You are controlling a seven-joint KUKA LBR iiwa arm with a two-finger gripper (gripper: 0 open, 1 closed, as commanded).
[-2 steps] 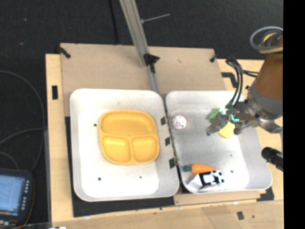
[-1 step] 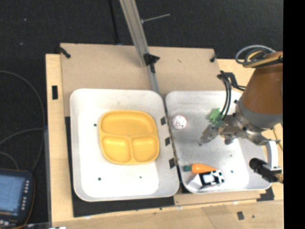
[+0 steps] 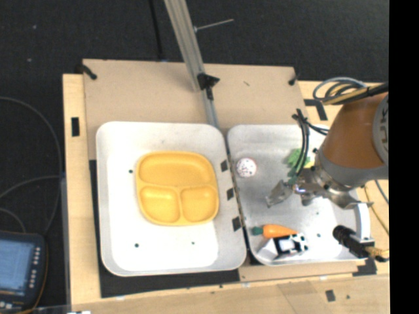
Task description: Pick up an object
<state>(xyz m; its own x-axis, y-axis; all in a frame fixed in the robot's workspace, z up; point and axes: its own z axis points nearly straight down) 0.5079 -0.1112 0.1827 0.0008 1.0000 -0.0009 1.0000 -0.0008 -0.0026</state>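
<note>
Jaws point(image 3: 278, 195) stand apart over the right bin point(image 3: 262, 142), gripping nothing, carrot point(image 3: 278, 230) just below them.

This is a robotics lab. A plywood surface point(image 3: 163, 90) stands on dark carpet point(image 3: 59, 18) and carries two white bins point(image 3: 114, 195) side by side. A grey and orange arm point(image 3: 350, 142) reaches in from the right, trailing cables point(image 3: 337, 90). An aluminium mast point(image 3: 186, 38) rises behind the bins, and a control pendant point(image 3: 19, 270) with a lit screen lies on the floor.
</note>
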